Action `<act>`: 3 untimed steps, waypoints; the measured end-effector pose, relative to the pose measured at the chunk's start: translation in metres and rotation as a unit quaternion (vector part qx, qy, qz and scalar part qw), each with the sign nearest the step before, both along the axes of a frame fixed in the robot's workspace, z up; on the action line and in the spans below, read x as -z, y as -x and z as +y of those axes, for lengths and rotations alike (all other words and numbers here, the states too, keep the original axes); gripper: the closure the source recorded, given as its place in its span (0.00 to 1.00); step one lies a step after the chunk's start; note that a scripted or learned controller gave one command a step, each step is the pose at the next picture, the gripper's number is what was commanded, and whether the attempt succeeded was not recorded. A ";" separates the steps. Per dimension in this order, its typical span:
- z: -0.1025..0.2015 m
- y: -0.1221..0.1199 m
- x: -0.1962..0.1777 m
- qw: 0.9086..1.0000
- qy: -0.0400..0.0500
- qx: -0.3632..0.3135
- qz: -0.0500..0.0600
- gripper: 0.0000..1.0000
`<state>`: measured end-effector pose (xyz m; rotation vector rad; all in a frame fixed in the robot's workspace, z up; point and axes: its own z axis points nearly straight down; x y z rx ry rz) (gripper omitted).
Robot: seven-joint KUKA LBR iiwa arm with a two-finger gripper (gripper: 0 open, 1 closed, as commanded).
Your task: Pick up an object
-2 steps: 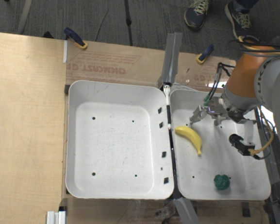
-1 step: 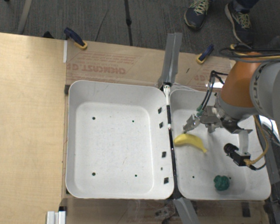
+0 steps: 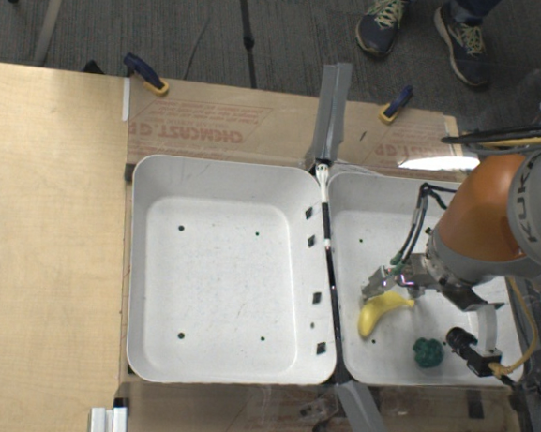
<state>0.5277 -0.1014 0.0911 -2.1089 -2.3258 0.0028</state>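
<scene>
A yellow banana (image 3: 378, 312) lies in the right bin (image 3: 364, 219), towards its front. My gripper (image 3: 389, 285) hangs directly over the banana's upper end, its metal tips at or just above the fruit. Whether the banana is between them cannot be made out. A small dark green object (image 3: 428, 352) sits in the same bin, to the right of the banana and nearer the front wall. The grey arm with its orange band (image 3: 482, 215) reaches in from the right and covers the right part of that bin.
The left bin (image 3: 145, 246) stands beside the right one, with a row of black clips (image 3: 323, 262) along their shared walls. Bare wooden bench (image 3: 43, 237) extends to the left. Cardboard (image 3: 221, 131) and two clamps lie behind the bins.
</scene>
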 end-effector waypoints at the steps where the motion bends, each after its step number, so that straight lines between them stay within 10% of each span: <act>1: 0.006 0.051 0.000 0.981 -0.001 -0.194 0.000 0.00; 2: 0.006 0.050 -0.009 0.981 -0.001 -0.192 -0.001 1.00; 3: -0.035 -0.003 -0.156 0.941 0.001 -0.337 -0.003 1.00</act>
